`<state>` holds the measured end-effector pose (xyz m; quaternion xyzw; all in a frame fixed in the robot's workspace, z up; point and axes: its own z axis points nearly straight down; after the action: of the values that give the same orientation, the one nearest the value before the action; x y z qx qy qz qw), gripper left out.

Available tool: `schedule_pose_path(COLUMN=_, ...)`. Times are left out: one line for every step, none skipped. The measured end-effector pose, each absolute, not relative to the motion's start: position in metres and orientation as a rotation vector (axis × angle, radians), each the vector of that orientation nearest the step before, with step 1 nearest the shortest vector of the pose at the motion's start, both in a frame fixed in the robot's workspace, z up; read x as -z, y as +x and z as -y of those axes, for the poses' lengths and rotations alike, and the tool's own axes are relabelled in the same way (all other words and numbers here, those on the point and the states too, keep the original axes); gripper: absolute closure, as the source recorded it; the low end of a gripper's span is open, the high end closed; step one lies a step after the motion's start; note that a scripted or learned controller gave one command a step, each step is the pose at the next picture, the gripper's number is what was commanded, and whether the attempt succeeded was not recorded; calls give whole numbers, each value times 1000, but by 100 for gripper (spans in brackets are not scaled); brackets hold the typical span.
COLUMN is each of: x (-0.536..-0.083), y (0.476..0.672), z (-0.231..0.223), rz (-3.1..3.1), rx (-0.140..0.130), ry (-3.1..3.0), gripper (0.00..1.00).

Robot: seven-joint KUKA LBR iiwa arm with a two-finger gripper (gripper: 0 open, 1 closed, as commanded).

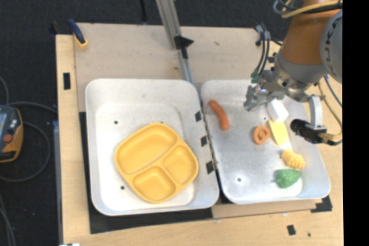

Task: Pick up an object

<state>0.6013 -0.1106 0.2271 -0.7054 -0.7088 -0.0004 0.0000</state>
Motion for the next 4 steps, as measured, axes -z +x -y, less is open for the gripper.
schedule_pose_path(x=-222, y=585, z=61, rz=2228, rx=1, ry=-2215, gripper=100)
schedule_pose_path(x=-233, y=561, z=23, rz=2228, rx=3, ry=-2214, gripper=100)
schedule_pose_path(x=-243, y=542, z=-32, rz=2230, rx=4, ry=-2211, gripper=100)
schedule_pose_path(x=-232, y=515, z=-77, rz=2228, rx=-1, ry=-2213, gripper=100)
